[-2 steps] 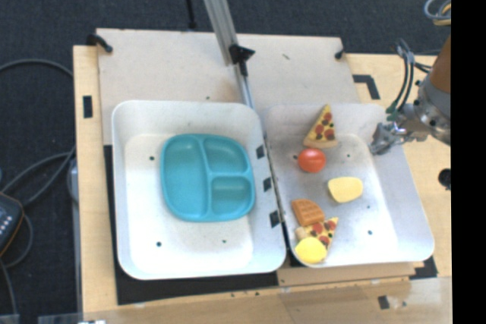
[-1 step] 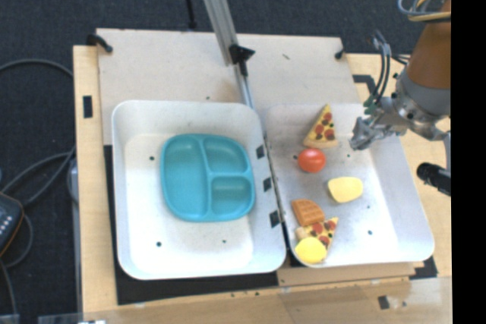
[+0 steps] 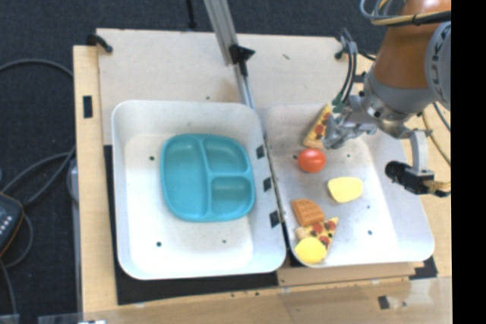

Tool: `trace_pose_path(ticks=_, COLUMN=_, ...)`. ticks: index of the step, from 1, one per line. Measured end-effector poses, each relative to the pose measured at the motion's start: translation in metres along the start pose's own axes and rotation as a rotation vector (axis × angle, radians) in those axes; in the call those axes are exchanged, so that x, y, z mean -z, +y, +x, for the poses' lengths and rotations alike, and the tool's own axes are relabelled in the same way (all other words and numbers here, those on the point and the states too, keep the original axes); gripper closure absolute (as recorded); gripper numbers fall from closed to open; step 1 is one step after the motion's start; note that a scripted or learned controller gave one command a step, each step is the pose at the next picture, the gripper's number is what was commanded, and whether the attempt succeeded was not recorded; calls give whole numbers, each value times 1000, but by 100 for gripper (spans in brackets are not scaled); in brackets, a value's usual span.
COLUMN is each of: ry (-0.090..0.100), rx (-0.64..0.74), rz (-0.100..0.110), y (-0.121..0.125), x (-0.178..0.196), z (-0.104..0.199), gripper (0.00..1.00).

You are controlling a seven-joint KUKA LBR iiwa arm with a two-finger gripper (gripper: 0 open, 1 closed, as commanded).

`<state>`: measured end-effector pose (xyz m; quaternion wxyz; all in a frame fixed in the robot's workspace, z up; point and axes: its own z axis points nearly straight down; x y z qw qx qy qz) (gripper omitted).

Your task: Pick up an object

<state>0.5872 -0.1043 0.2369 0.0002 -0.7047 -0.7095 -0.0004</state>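
Observation:
In the right bin [image 3: 395,228] lie a red tomato-like ball [image 3: 310,160], a yellow oval piece [image 3: 345,189], an orange waffle-like block [image 3: 307,212], a small pizza slice [image 3: 328,230] and a yellow round piece [image 3: 310,250]. A second pizza slice [image 3: 318,128] leans at the bin's far left corner. My gripper [image 3: 334,134] hangs low over the bin's far side, right beside that slice and up-right of the red ball. Its tips are dark and small here.
The left bin [image 3: 137,239] holds a teal divided plate [image 3: 207,177]. A metal pole [image 3: 216,4] slants down to the gap between the bins. A black clamp [image 3: 410,177] sticks out on the right side of the right bin. Cables lie at the far left.

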Motion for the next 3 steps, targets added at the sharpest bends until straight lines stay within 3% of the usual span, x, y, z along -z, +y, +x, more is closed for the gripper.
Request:
trace_pose_path(ticks=2, ry=1, rx=0, rz=2, y=11, x=-9, z=102, gripper=100)
trace_pose_path(ticks=3, ry=1, rx=1, rz=-2, y=35, x=-4, z=154, gripper=100)
